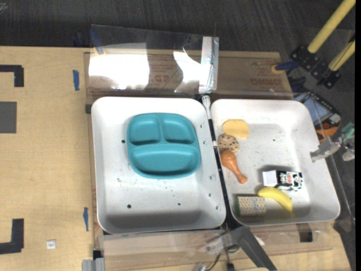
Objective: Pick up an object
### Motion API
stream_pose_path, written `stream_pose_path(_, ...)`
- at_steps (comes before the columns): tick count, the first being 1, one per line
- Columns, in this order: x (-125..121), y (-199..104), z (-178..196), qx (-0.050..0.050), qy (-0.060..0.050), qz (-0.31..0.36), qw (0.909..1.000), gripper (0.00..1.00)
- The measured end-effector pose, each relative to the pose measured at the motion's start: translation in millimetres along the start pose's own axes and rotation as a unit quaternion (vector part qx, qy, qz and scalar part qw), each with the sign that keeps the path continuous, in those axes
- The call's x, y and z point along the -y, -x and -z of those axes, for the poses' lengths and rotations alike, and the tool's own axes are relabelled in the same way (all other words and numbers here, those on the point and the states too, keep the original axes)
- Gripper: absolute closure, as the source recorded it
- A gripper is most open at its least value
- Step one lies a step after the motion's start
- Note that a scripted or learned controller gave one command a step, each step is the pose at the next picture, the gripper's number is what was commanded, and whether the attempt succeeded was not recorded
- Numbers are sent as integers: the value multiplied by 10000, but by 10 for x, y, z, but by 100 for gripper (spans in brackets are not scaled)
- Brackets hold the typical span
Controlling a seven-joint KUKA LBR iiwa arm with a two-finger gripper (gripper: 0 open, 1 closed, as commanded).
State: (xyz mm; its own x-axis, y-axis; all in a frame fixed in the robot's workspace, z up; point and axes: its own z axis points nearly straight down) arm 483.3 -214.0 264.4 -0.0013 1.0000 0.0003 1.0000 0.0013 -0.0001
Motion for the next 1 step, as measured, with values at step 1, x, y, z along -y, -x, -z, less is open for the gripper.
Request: stream_pose_path(1,17,-595,1129,8,41,207,9998,0)
